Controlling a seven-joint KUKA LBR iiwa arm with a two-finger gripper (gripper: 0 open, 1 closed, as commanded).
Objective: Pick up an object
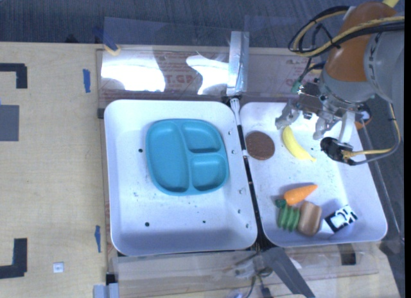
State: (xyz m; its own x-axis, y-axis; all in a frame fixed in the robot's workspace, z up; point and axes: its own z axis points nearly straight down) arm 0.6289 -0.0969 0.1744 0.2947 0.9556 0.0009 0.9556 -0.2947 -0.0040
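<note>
Gripper spread open, empty, poised over far end of banana in right bin. Best lowered straight down astride the banana's narrow width, clear of brown disc at left, then closed before lifting.

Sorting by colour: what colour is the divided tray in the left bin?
Light blue; the divided tray shows clearly in the camera view.
</note>
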